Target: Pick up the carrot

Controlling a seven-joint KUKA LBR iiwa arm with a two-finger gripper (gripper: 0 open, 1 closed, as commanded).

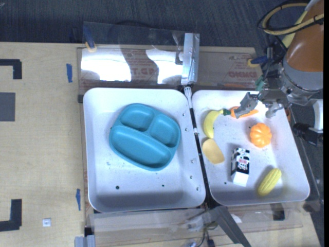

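The arm's jaws [250, 105] sit low over the carrot [241, 112] in the right bin [298, 189], evidently positioned for pickup; their grip cannot be told.

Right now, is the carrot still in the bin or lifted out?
In the bin: the carrot lies near the right bin's far edge, beside the banana, at the gripper.

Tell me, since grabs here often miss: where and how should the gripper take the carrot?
Probably at the carrot's orange middle, from straight above, with fingers closing across its narrow width. It lies flat, pointing left-right near the right bin's back wall, close beside the banana.
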